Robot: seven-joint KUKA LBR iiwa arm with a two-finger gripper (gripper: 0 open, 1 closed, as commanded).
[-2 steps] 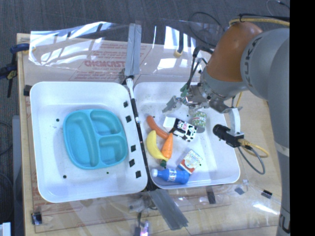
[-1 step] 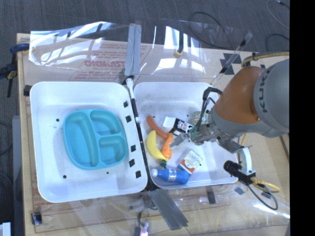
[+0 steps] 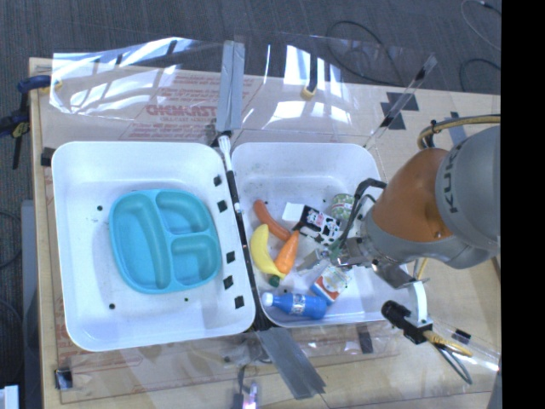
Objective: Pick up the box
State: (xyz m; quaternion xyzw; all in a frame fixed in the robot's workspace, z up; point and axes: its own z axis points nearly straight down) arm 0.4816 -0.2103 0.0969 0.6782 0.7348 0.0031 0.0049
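The box [image 3: 312, 220], small and white with black and red print, lies in the middle of the right bin [image 3: 289, 156]. The grey arm with its orange band reaches in from the right and points down into this bin. My gripper [image 3: 335, 256] is low among the items, just right of and below the box, beside a red and white carton [image 3: 329, 287]. I see nothing lifted off the bin floor.
Left of the box lie a red sausage [image 3: 271, 219], a yellow banana [image 3: 263, 254] and an orange carrot [image 3: 287, 253]. A blue bottle [image 3: 298, 304] rests along the front wall. A clear can [image 3: 341, 204] stands behind the gripper. The left bin [image 3: 77, 228] holds a teal divided plate [image 3: 166, 239].
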